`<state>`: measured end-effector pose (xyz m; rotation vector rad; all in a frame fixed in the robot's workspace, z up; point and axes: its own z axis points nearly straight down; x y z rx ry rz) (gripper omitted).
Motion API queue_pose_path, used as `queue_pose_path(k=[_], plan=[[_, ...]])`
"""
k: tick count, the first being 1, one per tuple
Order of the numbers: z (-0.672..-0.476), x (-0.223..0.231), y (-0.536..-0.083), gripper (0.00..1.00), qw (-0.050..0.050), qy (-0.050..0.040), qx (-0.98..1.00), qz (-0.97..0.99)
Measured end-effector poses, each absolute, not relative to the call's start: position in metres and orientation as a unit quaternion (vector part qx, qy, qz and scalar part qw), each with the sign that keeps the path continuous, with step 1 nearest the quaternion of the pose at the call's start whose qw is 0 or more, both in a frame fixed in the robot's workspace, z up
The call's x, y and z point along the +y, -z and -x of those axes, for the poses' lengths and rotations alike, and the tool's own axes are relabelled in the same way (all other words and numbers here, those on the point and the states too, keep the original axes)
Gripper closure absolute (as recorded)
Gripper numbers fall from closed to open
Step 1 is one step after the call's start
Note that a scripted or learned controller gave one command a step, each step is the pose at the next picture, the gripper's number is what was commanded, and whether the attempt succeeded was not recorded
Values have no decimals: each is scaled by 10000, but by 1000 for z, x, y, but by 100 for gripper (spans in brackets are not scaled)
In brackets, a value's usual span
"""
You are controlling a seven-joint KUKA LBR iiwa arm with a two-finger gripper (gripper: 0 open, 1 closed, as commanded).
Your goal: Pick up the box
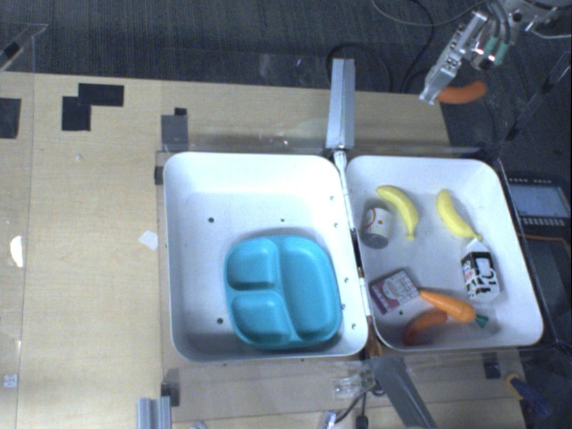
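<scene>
A small flat box (pixel 394 290) with a maroon and white face lies in the right bin (pixel 500 179), near its front left corner and tilted. An orange carrot (pixel 450 306) touches the box's right side. My gripper (pixel 434 90) hangs high above the bench beyond the right bin's far edge, well away from the box and pointing down and left. A short orange object (pixel 463 91) shows right beside the gripper; whether it is held cannot be told.
The right bin also holds two bananas (pixel 399 208) (pixel 455 214), a small can (pixel 376 226), a white carton with black print (pixel 480 273) and a reddish item (pixel 422 327). In the left bin (pixel 192 204) sits a blue divided plate (pixel 281 290). A metal post (pixel 341 105) rises between the bins.
</scene>
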<state>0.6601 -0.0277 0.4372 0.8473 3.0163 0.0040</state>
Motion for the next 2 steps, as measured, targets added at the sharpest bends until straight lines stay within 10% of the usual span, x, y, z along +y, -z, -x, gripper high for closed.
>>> queue_pose_path(k=[2], plan=[[-662,-1,-438,100,53,-13,9837,-1799]])
